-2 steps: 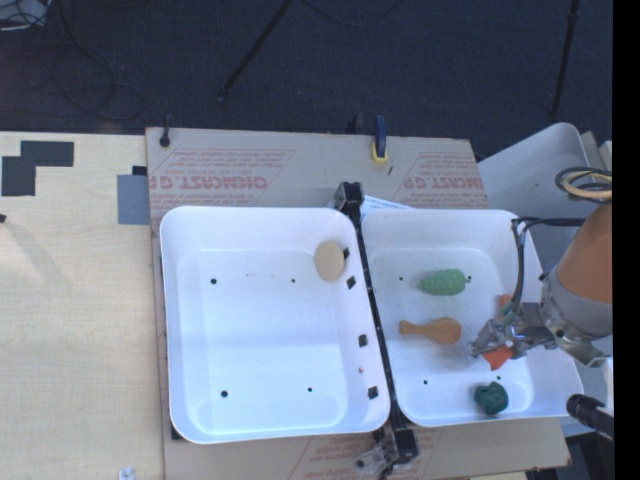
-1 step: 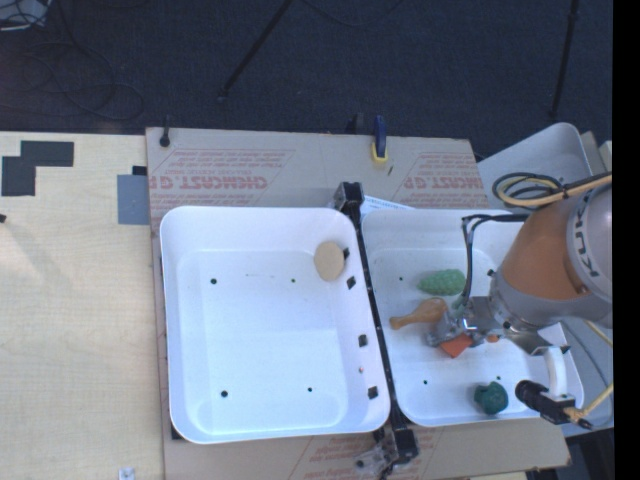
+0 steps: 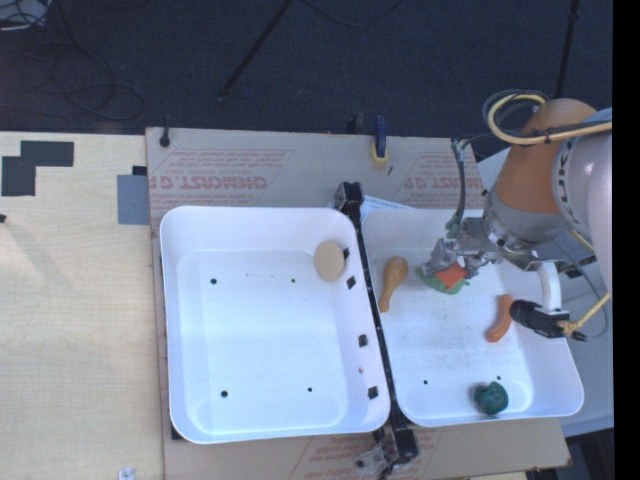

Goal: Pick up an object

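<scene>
Reaching down over a small green and orange-red toy in the right-hand white bin

The tool (image 3: pixel 452 261) is hovering right at the small green and orange-red toy (image 3: pixel 447 278), which is lying in the upper middle of the right-hand shallow white bin (image 3: pixel 560 393), directly under the tool tip; whether the tool is spread or pinching I cannot tell. The toy is looking lumpy, so it is likely risking a slip or a sideways nudge toward the tan club-shaped object (image 3: pixel 391 281) nearby, leaving the tool closing on nothing. The curved orange piece (image 3: pixel 498 319) is lying well apart
</scene>
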Robot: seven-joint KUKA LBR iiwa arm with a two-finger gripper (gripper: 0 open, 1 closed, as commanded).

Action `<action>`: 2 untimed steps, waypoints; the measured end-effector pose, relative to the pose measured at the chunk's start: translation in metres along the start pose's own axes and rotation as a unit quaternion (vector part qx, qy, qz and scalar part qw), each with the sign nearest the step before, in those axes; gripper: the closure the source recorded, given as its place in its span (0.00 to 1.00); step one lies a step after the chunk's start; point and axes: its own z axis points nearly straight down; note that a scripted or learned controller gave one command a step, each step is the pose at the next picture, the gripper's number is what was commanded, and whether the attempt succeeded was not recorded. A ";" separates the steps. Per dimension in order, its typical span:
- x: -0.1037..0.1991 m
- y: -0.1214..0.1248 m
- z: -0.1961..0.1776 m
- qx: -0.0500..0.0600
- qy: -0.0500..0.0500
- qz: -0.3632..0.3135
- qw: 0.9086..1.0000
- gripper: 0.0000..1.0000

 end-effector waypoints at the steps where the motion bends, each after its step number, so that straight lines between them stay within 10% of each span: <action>1: 0.044 -0.040 0.038 0.010 0.003 0.001 1.000 1.00; 2: 0.143 -0.021 -0.046 0.002 0.003 -0.003 1.000 1.00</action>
